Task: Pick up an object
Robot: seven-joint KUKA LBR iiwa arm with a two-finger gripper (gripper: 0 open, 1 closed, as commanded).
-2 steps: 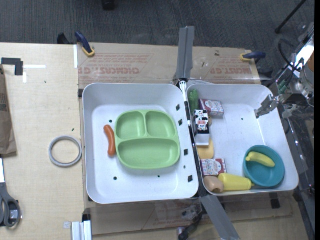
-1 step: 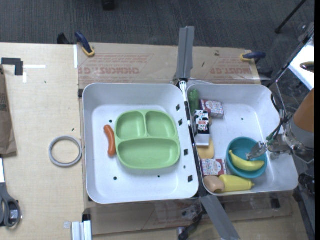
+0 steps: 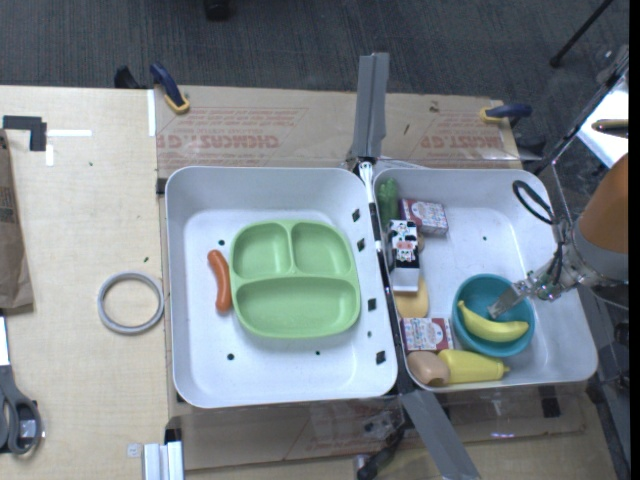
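Reaching over bowl (image 3: 492, 313), gripper (image 3: 508, 303) poised above banana (image 3: 490, 325), likely the target; finger state: cannot tell.

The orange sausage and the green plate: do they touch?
Apart. The camera view shows a thin strip of white bin floor between the orange sausage and the green plate.

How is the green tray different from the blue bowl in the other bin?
The green divided tray is wide, flat and split into three compartments; the blue bowl is small, round and deep. The tray lies in the left bin, nothing on it; the bowl, in the right bin, holds a banana.
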